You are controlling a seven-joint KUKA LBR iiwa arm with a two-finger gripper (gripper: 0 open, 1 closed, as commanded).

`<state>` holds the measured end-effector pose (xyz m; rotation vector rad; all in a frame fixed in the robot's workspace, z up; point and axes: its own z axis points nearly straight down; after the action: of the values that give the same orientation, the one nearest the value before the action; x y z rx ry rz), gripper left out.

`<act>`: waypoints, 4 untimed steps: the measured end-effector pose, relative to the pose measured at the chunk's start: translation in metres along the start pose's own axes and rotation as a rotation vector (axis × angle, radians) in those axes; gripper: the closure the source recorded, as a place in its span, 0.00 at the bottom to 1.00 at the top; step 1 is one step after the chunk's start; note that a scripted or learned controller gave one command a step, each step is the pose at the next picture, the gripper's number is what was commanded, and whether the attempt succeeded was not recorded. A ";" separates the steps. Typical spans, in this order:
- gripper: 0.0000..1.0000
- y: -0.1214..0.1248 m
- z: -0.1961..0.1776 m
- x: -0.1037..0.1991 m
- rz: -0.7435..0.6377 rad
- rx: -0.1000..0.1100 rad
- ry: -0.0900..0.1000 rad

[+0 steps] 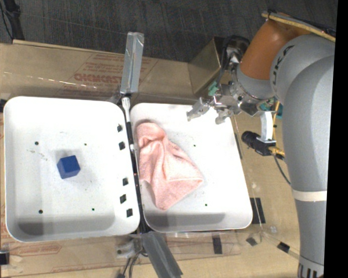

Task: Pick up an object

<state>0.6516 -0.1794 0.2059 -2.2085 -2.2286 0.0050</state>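
A crumpled pink cloth (163,164) lies in the right bin (230,185), toward its left side. A small blue cube (68,166) sits in the left bin (22,156), left of its middle. My gripper (208,113) hangs over the far edge of the right bin, up and to the right of the cloth and apart from it. Its two fingers are spread, with nothing between them.
A metal divider post (132,63) rises at the back between the two bins. Cardboard (61,71) lies behind the left bin. The grey arm (303,113) fills the right side, with a black cable fitting (256,141) beside the right bin's rim.
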 end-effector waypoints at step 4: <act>0.00 -0.062 0.114 0.044 -0.536 -0.003 -0.002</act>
<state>0.5890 -0.1359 0.0923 -1.5408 -2.7365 0.0014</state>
